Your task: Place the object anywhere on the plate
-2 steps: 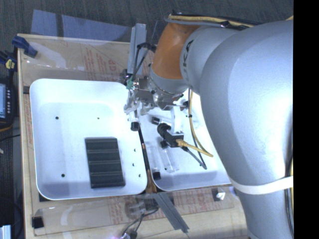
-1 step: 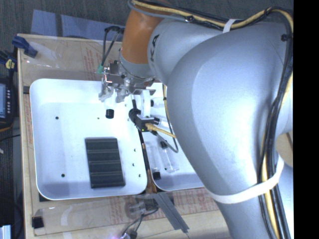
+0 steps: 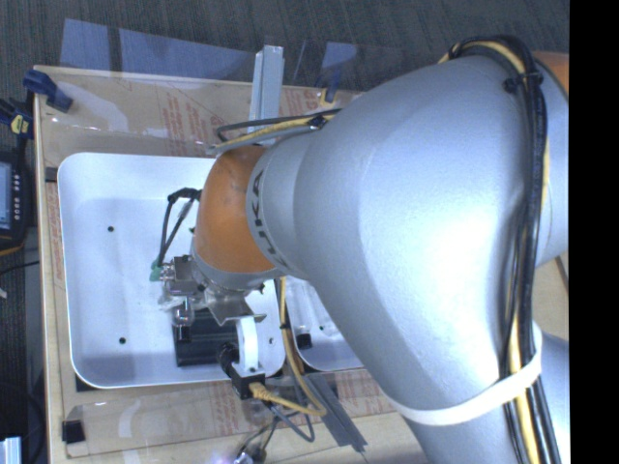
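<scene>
Over the left bin (image 3: pixel 97 259), low and close to its near wall, hangs the gripper (image 3: pixel 180 296). It is carried there by the arm (image 3: pixel 416 240), which reaches in from the right and takes up much of the view. The wrist points steeply down, with its orange band (image 3: pixel 227 216) just above the metal of the hand. I read that posture as a reach to the bin floor, either to take something up or to set it down; which of the two I cannot judge. Whether the gripper is spread or pressed together I cannot tell, because the wrist covers its tips from this slant, and I will not claim that it holds anything.

Where the object lies I cannot tell either. The bare floor of the left bin bears two small dark dots (image 3: pixel 111 228), probably fixings. The arm's bulk hides the floor under the wrist and nearly all of the right bin (image 3: pixel 324 354), of which one curved corner peeks out. Object and plate are most likely under that cover — so whether the object touches the gripper or lies apart from it is an open question.

Both bins rest on the table (image 3: pixel 145 129), and a blue clamp (image 3: pixel 44 87) at its far left corner seems to pin the board in place.
</scene>
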